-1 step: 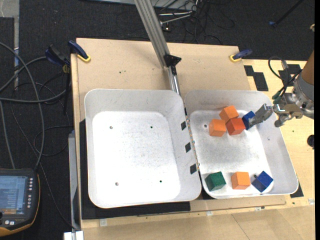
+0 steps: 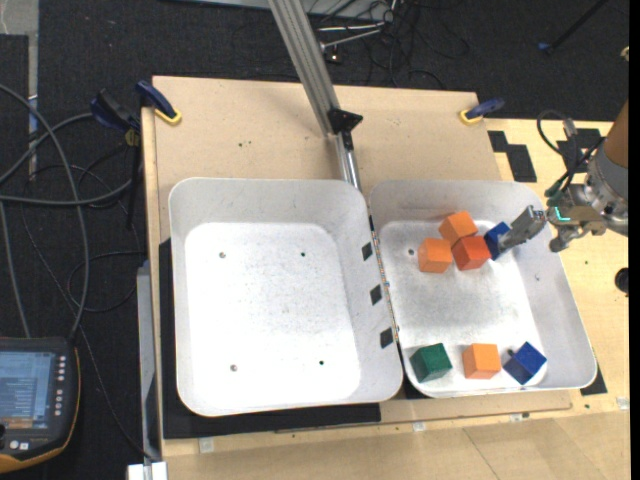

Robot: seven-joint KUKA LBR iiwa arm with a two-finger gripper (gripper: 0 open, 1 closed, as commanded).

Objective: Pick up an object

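Observation:
My gripper [image 2: 535, 242] hangs over the right side of the right bin [image 2: 560, 298], open, with nothing between its fingers. Its left finger [image 2: 524, 227] slants down toward a small blue block [image 2: 496, 238] and ends right beside it. That block leans against a cluster: a red-orange block [image 2: 471, 253], an orange block [image 2: 459, 226] behind it and another orange block [image 2: 435, 256] to the left. Along the bin's near wall sit a green block [image 2: 431, 361], an orange block [image 2: 482, 359] and a blue block [image 2: 524, 362].
The left bin [image 2: 200, 208] stands beside the right one. A slanted metal pole [image 2: 310, 58] comes down to the gap between the bins at the back. Blue-and-yellow clamps [image 2: 158, 103] hold the board's far corners.

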